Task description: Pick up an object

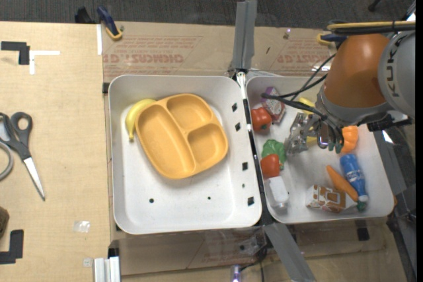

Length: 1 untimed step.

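My gripper (pixel 305 135) hangs over the middle of the right bin (pixel 380 208), under the orange wrist band. Its metal fingers point down and left, near a green and red toy vegetable (pixel 271 156). A red tomato-like toy (pixel 260 118) lies at the bin's upper left beside a purple-capped packet (pixel 272 102). A blue bottle (pixel 352 172), a carrot (pixel 340 181) and a small printed box (pixel 327 198) lie at the lower right. An orange piece (pixel 349 137) sits just right of the gripper. A white block (pixel 277 191) rests by the bin's left wall.
The left bin (pixel 125 201) holds a yellow divided plate (pixel 180 134) with a banana (pixel 135 114) tucked at its upper left. Scissors (pixel 23 145) lie on the bench far left. A grey bar (pixel 244 33) stands behind the bins.
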Each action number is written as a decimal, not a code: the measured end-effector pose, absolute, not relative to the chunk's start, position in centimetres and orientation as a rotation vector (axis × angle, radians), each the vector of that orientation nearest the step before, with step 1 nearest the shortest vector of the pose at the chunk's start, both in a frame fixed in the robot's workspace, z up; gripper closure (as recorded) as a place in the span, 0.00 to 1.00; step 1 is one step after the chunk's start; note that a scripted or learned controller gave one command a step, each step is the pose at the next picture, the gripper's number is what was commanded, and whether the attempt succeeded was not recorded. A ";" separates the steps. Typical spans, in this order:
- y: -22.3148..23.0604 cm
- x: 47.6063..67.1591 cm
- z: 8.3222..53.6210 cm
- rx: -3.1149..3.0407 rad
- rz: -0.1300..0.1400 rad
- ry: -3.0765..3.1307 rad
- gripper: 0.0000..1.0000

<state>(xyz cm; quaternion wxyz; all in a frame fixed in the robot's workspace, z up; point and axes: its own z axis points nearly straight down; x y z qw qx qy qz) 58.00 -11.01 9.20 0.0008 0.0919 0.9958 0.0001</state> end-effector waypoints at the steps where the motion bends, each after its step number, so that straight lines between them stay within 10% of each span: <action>1: -11.0 58.0 9.2 0.288 0.000 3.126 0.00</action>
